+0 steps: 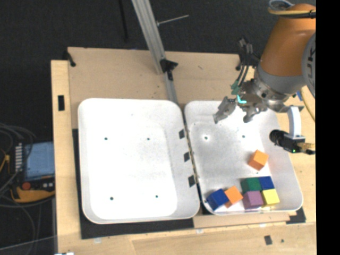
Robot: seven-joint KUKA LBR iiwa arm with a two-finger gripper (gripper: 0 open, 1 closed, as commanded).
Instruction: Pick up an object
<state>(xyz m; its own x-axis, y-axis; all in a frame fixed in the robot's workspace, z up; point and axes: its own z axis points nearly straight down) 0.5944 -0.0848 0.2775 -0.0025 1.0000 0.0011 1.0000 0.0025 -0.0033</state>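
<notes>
The left bin (133,158) lies open across its whole floor. In the right bin (223,147), the far and middle floor is bare; one orange cube (258,159) stands alone toward the right wall with room all around. Along the near wall the cubes (244,194) crowd together, touching, leaving little gap between them.

The arm (287,41) is cut off by the top and right edges of the picture, so only its orange band and wrist show above the right bin (212,116). The right bin's far right corner is hidden under that wrist. Left of the tabletop (106,68), cables (10,147) run off the left edge.
</notes>
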